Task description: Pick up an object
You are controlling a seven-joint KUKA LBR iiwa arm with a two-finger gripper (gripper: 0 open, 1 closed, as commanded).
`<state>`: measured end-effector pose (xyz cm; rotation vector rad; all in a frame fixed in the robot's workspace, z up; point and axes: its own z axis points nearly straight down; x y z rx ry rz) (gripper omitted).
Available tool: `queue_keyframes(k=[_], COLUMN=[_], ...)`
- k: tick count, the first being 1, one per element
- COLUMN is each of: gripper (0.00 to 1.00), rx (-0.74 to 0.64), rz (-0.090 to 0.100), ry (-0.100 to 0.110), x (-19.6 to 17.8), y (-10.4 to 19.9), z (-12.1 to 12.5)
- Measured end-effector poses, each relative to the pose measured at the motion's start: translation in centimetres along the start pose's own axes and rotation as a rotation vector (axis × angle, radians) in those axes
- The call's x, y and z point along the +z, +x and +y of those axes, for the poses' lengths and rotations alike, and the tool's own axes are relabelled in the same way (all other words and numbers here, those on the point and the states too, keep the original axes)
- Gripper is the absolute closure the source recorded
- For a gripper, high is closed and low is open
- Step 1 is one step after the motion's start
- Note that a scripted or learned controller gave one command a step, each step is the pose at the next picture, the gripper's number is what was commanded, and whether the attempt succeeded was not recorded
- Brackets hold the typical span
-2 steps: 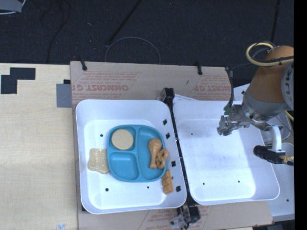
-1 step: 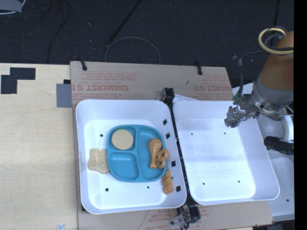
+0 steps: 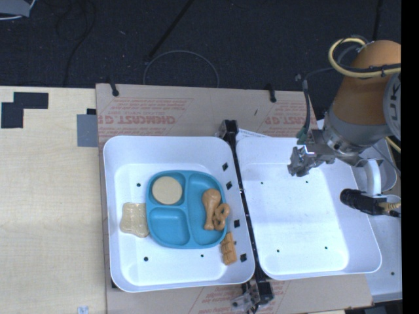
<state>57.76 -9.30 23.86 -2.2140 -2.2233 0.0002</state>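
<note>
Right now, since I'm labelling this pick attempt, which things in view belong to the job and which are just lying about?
For the pick: gripper, blue tray, round biscuit, drumstick, pretzel, bread slice, brown piece beside the tray.

Just lying about: cardboard sheet, grey patch, black patch on the bench.

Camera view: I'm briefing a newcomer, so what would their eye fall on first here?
The bright blue divided tray in the left bin stands out, with a round tan disc in its upper-left compartment. Next comes the claw, over the far side of the right bin.
</note>
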Motion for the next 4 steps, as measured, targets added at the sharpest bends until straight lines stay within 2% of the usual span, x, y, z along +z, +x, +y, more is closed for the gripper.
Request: queue_keyframes(k=[2, 4], gripper=[1.00, 1.00], rx=[0.000, 0.001], rz=[0.000, -0.003], ry=[0.003, 0.004], x=[-0.3, 1.4], y=[10.5, 19.0], z=[-3.2, -4.6])
